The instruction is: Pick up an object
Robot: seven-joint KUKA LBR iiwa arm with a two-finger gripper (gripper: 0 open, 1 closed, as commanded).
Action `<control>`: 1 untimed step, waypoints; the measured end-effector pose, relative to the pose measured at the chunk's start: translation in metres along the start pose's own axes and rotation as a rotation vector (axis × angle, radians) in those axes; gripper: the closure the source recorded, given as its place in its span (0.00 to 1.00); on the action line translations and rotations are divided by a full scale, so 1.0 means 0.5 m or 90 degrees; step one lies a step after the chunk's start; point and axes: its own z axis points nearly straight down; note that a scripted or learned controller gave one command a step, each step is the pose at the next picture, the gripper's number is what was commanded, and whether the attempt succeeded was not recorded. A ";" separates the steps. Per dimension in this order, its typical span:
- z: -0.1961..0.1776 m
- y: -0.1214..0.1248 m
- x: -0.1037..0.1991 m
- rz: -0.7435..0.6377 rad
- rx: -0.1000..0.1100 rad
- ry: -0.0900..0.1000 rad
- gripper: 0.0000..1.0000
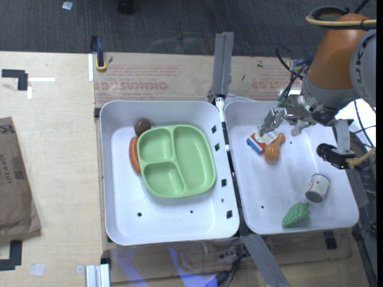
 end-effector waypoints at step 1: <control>0.000 0.000 0.000 0.000 0.000 0.000 0.00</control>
